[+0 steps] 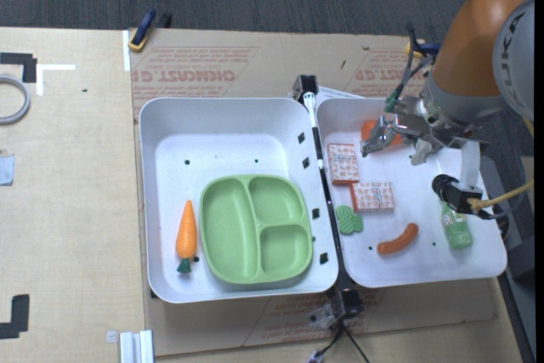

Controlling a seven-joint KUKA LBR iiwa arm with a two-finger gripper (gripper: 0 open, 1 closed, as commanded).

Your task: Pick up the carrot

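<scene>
You are looking down on two shallow white bins sitting side by side. In the left white bin point(161, 140), the orange toy carrot with a green end point(185, 232) is lying by the left wall, just beside a light green plastic plate with three sections point(255, 227).

The grey arm's two-finger gripper point(399, 144) is hanging over the far part of the right white bin point(476, 263), well apart from the carrot. Its metal fingers are spreading open and nothing is sitting between them. Two small red and white boxes point(357, 180), a green leafy toy point(348, 220), a reddish sausage toy point(398, 240) and a small green bottle point(458, 231) are lying in that bin.
</scene>
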